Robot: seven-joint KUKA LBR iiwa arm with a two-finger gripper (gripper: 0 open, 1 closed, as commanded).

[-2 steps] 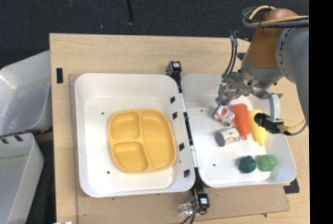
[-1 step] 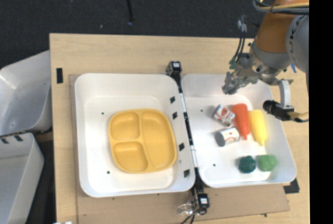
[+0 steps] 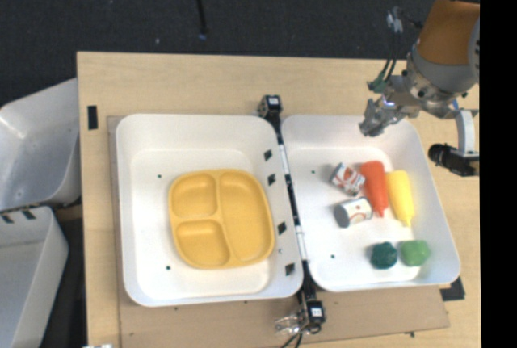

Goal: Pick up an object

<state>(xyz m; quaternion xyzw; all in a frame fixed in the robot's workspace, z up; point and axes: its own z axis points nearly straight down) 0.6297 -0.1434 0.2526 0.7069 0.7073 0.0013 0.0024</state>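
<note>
The right bin [image 3: 323, 257] holds an orange carrot [image 3: 375, 184], a yellow corn cob [image 3: 401, 195], a red-and-white carton [image 3: 346, 177], a small grey can [image 3: 354, 212], a dark green piece [image 3: 384, 256] and a light green piece [image 3: 414, 252]. My gripper [image 3: 377, 120] hangs over the bin's far edge, above and behind the carrot, apart from all the objects. Nothing shows between it and the bin floor.
The left bin [image 3: 145, 144] carries a yellow divided plate [image 3: 220, 218]. A black clip [image 3: 270, 106] sits at the top of the seam between the bins. Pale containers [image 3: 32, 144] stand off the bench's left side.
</note>
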